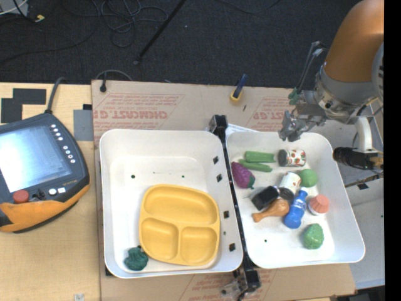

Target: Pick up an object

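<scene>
Camera view, arm: the grey arm with its orange band is reaching in from the right and hanging above the back edge of the right bin [351, 243].
Gripper [292, 132]: it is hovering over the bin's rear rim, with nothing between its fingers; whether they are spread or pressed together cannot be told from here.
Right bin: a green bean pod [259, 160] is lying near the back, a purple piece [242, 174] beside the divider, a small can [292, 157] just under the gripper, a blue bottle [296, 209] near the middle, touching a black block [265, 197] and a brown drumstick shape [271, 211]; a green lump [312, 236] is sitting towards the front.
Left bin [125, 155]: a yellow divided tray [178, 224] is resting in it, with a dark green lump [135, 259] at its front-left corner.
Bench: a handheld control panel [37, 168] is lying left of the bins.
</scene>
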Available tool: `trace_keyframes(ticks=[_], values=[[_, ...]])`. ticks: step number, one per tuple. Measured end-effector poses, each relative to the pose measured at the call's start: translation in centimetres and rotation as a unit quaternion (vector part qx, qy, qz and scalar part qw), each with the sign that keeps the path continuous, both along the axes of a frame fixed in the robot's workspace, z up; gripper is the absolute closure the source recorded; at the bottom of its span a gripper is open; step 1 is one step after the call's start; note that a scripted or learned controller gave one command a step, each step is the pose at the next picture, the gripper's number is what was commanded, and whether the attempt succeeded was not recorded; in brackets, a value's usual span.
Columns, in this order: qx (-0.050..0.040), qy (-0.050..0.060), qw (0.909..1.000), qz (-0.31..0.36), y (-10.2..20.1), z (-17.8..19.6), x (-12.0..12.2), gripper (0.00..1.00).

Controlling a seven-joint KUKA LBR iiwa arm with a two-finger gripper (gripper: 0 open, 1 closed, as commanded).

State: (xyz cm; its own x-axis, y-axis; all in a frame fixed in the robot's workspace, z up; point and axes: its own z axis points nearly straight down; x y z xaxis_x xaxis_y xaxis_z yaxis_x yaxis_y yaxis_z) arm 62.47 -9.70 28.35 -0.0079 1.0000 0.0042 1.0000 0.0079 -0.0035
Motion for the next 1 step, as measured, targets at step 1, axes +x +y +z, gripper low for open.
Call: trace_keyframes(ticks=[1], values=[[-0.0018, 0.005, 1.0, -0.007, -6.02, -9.38, -3.89, 1.0]])
